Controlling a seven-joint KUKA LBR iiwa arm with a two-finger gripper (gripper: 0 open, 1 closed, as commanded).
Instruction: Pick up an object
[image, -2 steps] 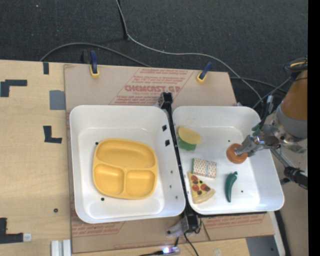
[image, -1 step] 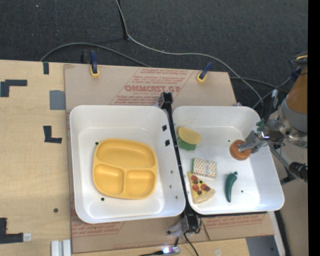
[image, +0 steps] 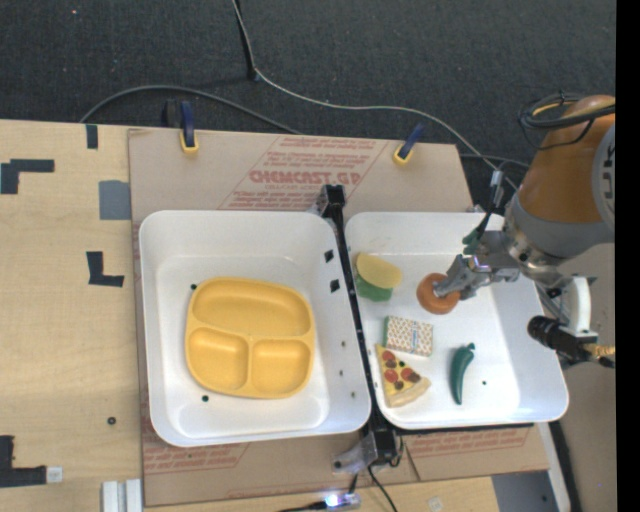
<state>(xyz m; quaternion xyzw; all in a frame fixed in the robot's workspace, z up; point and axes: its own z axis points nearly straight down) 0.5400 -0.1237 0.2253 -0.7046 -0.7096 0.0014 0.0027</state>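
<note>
Arm (image: 570, 190) cut off by right edge; upper links out of frame. Gripper (image: 452, 287) tip overlaps orange disc (image: 436, 294); fingers too small and dark to read, contact with disc unclear. Part of disc hidden under gripper. Green piece (image: 374, 290) mostly covered by yellow piece (image: 379, 269); shape unclear. Print on patterned card (image: 409, 335) too small to read. Cables (image: 250, 60) run off top edge.

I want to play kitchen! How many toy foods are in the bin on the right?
5. A yellow-green cup-like piece at upper left, an orange round piece under the tool, a patterned cracker in the middle, a pizza slice below, a green pepper beside it.
</note>
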